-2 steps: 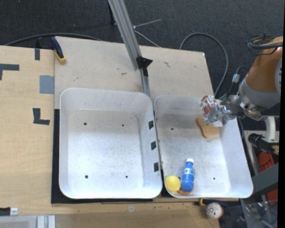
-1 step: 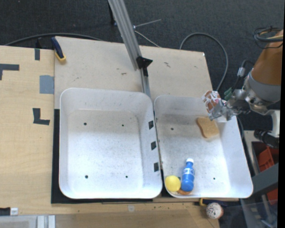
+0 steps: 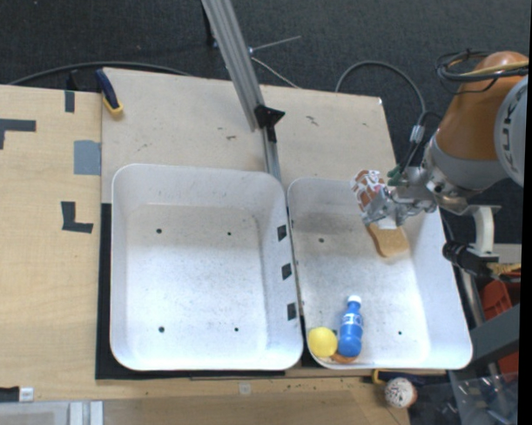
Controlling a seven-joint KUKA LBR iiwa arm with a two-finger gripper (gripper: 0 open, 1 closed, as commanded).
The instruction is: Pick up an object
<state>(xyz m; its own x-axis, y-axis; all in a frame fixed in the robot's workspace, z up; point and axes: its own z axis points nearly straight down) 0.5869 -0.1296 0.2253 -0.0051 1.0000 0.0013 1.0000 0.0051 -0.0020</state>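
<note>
My gripper [image 3: 385, 208] hangs over the far part of the right bin [image 3: 436, 344], at the end of the grey and orange arm reaching in from the right. A small red and white object [image 3: 368, 185] sits right against the gripper's left side. A tan, bread-like block [image 3: 390, 241] lies just below the gripper, touching or nearly touching it. Whether either one is held cannot be made out. At the bin's near edge a blue bottle with a white cap [image 3: 351, 329] lies next to a yellow ball [image 3: 322, 342].
The left bin [image 3: 134, 246] stands beside the right one. A grey metal rail [image 3: 245, 67] slants in from the top toward the divide between the bins. A small pale ball [image 3: 400, 392] lies outside the right bin's front edge. Cables run behind the bench.
</note>
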